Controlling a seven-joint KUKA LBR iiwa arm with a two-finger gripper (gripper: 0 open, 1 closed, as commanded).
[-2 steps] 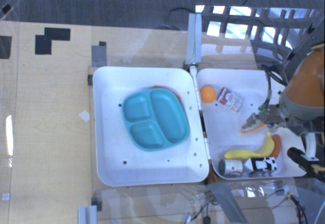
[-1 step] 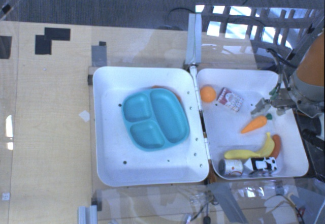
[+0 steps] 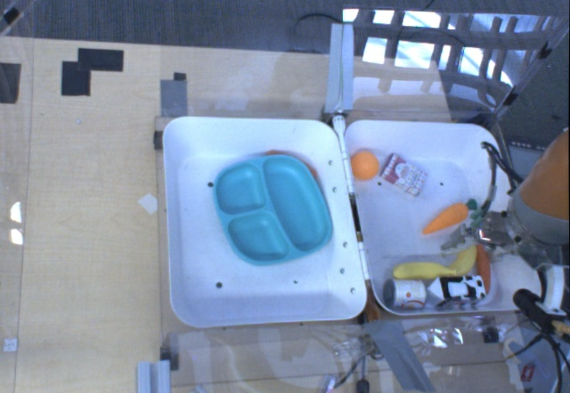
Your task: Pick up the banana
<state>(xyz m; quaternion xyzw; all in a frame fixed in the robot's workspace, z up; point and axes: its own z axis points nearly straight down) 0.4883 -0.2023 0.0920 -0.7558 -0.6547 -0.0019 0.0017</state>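
At 4 o'clock of the view, the right bin (image 3: 419,137) holds the banana (image 3: 435,268), lying along the bin's near wall, yellow, roughly level with one end curving up toward the carrot. Tool (image 3: 478,235) sits at the right bin's 3 o'clock edge, just above the banana's raised end and beside the carrot (image 3: 445,217); whether it has hold of anything cannot be told, as the parts blur together there. Grey arm (image 3: 543,204) with orange band enters from 3 o'clock. Orange ball (image 3: 364,165) rests at the right bin's 10 o'clock corner, near a small red-and-white packet (image 3: 403,175). Small can (image 3: 409,293) and a black-and-white item (image 3: 465,289) lie at 6 o'clock, touching or just beside the banana. Left bin (image 3: 191,231) carries a blue divided plate (image 3: 272,208), three compartments. Both bins stand side by side on the wooden counter (image 3: 80,231). Cables trail at 5 o'clock.
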